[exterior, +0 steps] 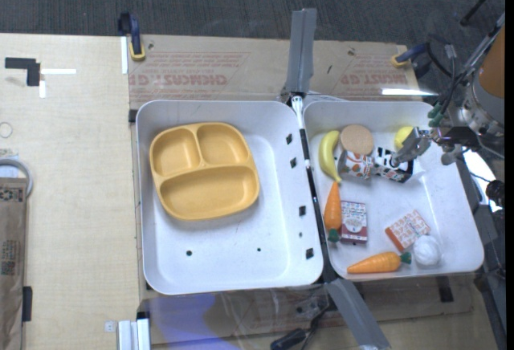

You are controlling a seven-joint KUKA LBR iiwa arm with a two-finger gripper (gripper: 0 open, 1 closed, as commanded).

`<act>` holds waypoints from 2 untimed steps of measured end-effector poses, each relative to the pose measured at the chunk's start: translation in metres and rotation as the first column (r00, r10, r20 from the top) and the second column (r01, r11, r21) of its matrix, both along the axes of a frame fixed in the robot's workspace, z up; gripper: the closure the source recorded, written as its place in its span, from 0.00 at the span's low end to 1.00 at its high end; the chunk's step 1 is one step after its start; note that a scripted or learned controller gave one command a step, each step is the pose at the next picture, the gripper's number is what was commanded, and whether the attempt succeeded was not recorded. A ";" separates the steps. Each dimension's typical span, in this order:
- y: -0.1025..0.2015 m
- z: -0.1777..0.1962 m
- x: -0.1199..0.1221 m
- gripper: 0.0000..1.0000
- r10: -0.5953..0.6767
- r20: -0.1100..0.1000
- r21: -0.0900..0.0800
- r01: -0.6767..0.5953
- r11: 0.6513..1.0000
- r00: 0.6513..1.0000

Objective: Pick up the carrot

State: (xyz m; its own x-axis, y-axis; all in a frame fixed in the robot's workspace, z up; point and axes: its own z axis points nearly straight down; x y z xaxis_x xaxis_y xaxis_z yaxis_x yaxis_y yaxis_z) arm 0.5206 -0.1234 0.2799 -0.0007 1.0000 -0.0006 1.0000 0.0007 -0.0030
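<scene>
1. The gripper (pixel 411 144) hangs at the right bin's (pixel 458 204) upper right, over a black-and-white carton (pixel 395 166); its grip is unclear.
2. One carrot (pixel 375 262) lies at lower centre-right, another (pixel 332 207) beside the banana (pixel 327 154).

Yellow-orange divided plate (pixel 205 170) glowing in the white left bin (pixel 152 204); right bin holds two orange carrots (pixel 374 262), a yellow banana (pixel 328 154), a black-and-white patterned box (pixel 393 166).
</scene>
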 end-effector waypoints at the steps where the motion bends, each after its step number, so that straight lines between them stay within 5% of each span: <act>1: 0.073 -0.090 -0.043 0.00 0.094 -0.002 0.001 -0.094 0.996 0.996; 2: 0.111 -0.089 -0.042 0.00 -0.004 0.002 0.000 0.004 1.000 1.000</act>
